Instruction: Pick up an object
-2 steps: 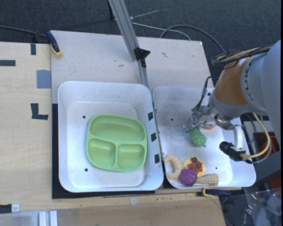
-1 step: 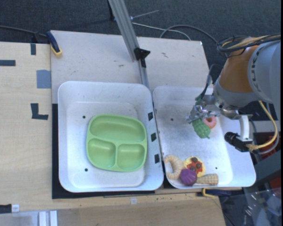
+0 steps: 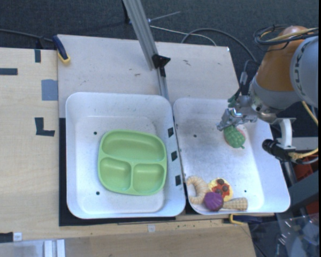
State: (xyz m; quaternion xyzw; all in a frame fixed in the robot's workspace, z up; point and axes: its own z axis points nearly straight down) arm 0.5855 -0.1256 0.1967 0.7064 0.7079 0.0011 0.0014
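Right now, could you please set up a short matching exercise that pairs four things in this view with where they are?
Things:
1. green divided plate
2. green knobbly object
3. purple object
4. gripper

Places:
A. near corner of the right bin, among the small toy foods
B. far part of the right bin, just above the green knobbly object
C. lying in the left bin
D. far part of the right bin, just under the gripper

Pairs: 1-C, 2-D, 3-A, 4-B
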